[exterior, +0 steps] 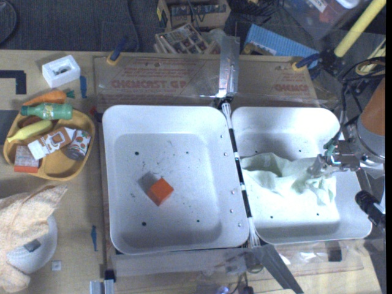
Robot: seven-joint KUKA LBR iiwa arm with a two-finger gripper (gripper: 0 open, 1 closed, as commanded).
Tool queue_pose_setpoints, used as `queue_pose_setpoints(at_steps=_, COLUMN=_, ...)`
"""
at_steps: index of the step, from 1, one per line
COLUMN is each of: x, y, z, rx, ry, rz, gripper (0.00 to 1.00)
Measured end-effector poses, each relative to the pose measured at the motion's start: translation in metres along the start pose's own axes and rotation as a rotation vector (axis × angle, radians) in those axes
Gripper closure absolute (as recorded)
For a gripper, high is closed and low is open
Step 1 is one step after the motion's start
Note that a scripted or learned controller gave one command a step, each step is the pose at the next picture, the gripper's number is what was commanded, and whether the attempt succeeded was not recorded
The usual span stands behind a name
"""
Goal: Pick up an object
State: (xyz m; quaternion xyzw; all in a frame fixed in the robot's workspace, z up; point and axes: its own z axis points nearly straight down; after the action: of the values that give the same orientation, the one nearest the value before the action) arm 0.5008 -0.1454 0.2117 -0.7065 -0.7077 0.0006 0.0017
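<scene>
A pale green cloth (275, 171) lies crumpled across the middle of the right bin (288, 122). Its right end bunches up under my gripper (320, 169), which hangs low over the bin's right side, touching or just above the fabric. An orange cube (161, 192) rests on the floor of the left bin (165, 122), left of centre and far from the gripper. The arm's orange band (375, 112) sits at the right edge of the camera view.
A yellow bowl (61, 167) of toy food stands left of the bins, with a small white box (61, 70) behind it. A beige cloth (27, 222) lies at the front left. The metal divider (236, 164) separates the two bins.
</scene>
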Motion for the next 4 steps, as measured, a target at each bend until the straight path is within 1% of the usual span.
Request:
queue_pose_setpoints(at_steps=1, x=-0.001, y=0.001, z=-0.01, rx=-0.003, ry=-0.001, rz=0.002, gripper=1.0)
queue_pose_setpoints(at_steps=2, x=-0.001, y=0.001, z=-0.01, rx=-0.003, ry=-0.001, rz=0.002, gripper=0.0)
queue_pose_setpoints(at_steps=3, x=0.036, y=0.023, z=0.12, rx=-0.021, ry=-0.008, rz=-0.11, gripper=0.0)
queue_pose_setpoints(at_steps=4, x=0.032, y=0.024, z=0.108, rx=-0.03, ry=-0.015, rz=-0.104, gripper=1.0)
